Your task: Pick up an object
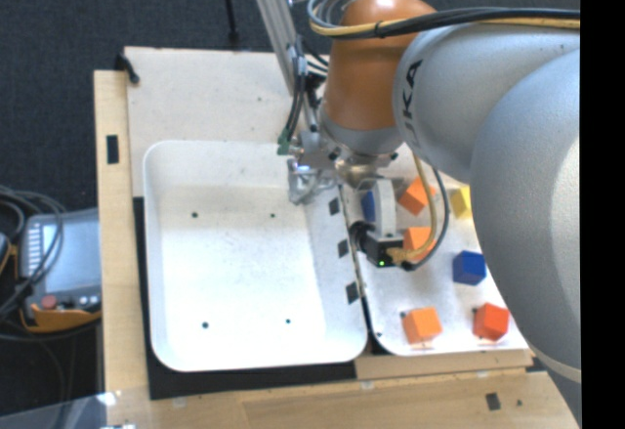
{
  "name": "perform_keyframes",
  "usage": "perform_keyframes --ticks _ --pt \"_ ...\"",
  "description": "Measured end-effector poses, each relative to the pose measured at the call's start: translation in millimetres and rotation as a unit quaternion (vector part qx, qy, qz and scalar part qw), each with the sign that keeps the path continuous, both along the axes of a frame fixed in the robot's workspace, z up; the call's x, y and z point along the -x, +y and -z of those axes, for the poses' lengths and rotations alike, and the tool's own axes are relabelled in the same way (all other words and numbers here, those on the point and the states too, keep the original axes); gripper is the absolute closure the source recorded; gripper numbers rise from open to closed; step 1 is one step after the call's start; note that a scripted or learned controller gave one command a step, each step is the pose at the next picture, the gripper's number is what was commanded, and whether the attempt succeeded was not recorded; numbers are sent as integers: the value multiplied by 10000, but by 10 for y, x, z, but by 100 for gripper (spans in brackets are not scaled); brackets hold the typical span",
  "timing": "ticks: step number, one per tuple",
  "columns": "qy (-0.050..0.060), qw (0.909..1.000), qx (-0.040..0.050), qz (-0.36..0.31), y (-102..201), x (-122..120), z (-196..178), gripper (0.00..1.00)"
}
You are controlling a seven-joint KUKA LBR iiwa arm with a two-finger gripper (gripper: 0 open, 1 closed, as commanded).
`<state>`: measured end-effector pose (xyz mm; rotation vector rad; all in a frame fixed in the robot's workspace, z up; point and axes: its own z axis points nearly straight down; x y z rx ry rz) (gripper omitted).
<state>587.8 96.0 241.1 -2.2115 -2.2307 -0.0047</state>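
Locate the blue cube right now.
In the camera view the blue cube sits in the right bin, near its right side by the arm, above two orange blocks along the bin's near edge.

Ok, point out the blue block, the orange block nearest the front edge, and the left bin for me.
blue block (469,267), camera view, on its top face.
orange block (422,323), camera view, middle of its top face.
left bin (234,261), camera view, on its bare white floor.
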Motion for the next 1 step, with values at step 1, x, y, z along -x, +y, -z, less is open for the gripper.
perform_keyframes --ticks 1 --pt "5 10000 5 23 -29 -2 5 0"
